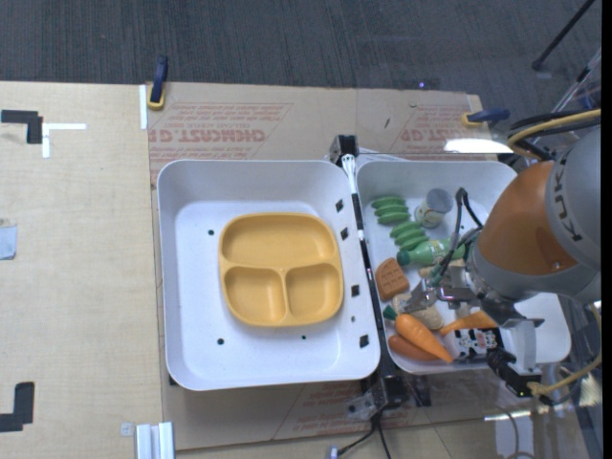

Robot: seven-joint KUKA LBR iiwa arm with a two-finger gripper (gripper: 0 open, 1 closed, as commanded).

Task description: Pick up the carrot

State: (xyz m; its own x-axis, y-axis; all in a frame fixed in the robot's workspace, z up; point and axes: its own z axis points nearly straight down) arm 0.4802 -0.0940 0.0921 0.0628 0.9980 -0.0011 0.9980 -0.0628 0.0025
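I see gripper (457, 306) low in right bin (535, 347), just above carrot (422, 337). Can't tell how gripper is set; arm (531, 232) hides much of it. Carrot lies near bin's front edge, a second orange piece (413, 351) right beside it. Bread piece (391, 277) sits to carrot's upper left. Green veggies (404, 223) lie farther back, grey round thing (438, 200) near them. Left bin (182, 285) holds yellow tray (282, 267) with three parts. Right bin crowded around gripper; bare floor shows at its right.
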